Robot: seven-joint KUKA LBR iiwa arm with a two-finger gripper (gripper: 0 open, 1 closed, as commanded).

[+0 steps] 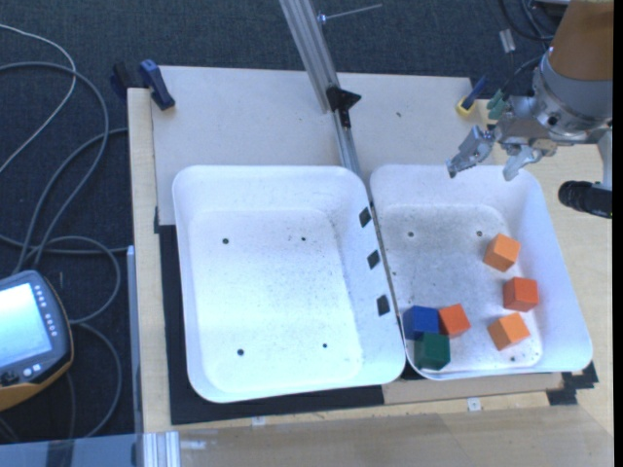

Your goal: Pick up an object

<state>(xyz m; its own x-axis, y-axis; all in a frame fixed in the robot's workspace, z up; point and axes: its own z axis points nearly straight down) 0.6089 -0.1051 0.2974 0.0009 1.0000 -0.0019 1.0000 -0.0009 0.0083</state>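
My gripper (pixel 488 160) hangs spread and empty over the right bin's (pixel 560 251) far rim, above the blocks (pixel 502 252).

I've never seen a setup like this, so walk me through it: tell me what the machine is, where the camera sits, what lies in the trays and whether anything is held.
One camera looks down at a slant on a bench. The machine is a grey robot arm with an orange band, reaching in from the right. Its gripper, a two-finger claw, hangs open over the far edge of the right bin, with nothing between its fingers. That bin contains four orange blocks, a blue block and a green block. The left bin sits beside it.
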